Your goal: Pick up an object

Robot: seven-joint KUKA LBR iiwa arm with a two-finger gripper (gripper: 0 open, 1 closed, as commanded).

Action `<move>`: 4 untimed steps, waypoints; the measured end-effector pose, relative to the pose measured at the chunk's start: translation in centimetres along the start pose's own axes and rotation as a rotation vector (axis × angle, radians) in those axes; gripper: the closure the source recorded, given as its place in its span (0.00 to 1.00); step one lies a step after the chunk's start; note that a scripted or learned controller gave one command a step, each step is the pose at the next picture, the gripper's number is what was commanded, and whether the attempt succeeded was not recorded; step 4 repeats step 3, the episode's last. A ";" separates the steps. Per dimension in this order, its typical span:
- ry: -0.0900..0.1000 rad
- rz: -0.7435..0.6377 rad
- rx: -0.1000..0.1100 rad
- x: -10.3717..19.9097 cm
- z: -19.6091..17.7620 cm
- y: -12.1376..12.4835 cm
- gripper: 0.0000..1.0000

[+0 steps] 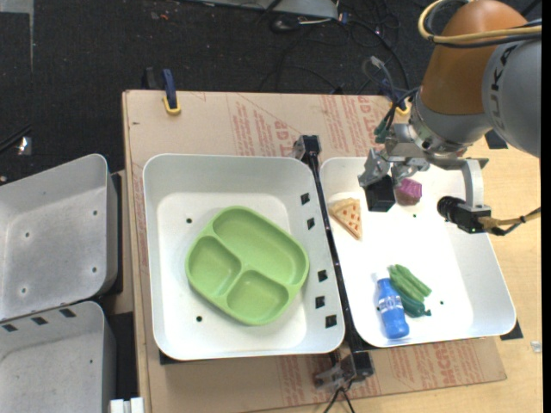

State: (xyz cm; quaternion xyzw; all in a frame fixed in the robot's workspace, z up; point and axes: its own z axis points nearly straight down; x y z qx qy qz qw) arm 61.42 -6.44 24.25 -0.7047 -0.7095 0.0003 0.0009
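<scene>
Here, watch the purple object (409,190): it lies at the far end of the right bin (482,295), just beside the gripper (381,193) and partly tucked behind it. If the black fingers come down off-centre, you would likely nudge it aside or clip the pizza-slice toy (348,217) nearby. The arm reaches in from the right, wrist bent downward over that far end. Whether the fingers are spread or pressed together, you cannot tell. The blue bottle (391,307) and the green toy (411,287) lie well apart, nearer the front.

dark floor (77,50), loose cables (379,24), cardboard-topped bench (258,119)
</scene>
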 end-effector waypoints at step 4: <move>0.000 0.000 0.001 15.3 1.4 -3.6 1.00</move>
